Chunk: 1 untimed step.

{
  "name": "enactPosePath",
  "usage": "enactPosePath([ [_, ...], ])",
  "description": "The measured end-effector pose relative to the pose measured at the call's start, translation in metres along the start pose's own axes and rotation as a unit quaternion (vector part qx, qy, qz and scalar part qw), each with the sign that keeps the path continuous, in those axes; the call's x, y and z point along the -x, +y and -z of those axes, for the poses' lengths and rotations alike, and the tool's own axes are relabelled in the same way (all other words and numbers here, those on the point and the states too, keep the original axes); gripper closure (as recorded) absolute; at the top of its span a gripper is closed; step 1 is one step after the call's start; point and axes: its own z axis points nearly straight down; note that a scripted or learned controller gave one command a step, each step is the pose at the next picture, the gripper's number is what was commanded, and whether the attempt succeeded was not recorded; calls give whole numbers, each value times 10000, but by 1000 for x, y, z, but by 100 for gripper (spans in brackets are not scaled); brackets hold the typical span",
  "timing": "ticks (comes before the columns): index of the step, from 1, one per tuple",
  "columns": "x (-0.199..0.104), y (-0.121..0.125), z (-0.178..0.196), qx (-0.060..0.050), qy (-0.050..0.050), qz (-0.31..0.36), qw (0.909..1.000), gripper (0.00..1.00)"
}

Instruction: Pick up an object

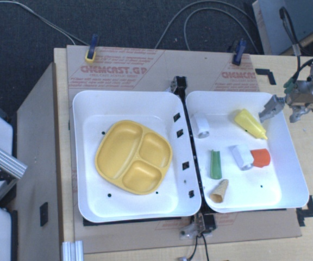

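The tool [279,109], its opening impossible to judge from here, hovers just right of the yellow object [250,123], whose long axis slants down-right toward it.

Lighting: bright, even, diffuse, from overhead. Exposure: the two white bins, left [86,162] and right [287,162], read near-white, with faint glare on their rounded rims and little surface detail. Shadows: soft and short; a thin dark edge under the yellow divided plate [133,156] along its lower side, small shadows beside the green stick [215,165] and the orange block [261,157]. Background: the dark carpet [37,15] is dim, grainy. Focus: the worktop [118,69] is moderately sharp, its printed red lettering legible; the gripper [287,107] at the right is slightly soft. Resolution: low, with mild compression noise. Distortion: slight slant perspective.
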Motion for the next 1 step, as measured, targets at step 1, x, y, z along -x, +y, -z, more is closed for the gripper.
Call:
enactPosePath([
  [1,0,1,11,16,-2,5,10000,100],
])
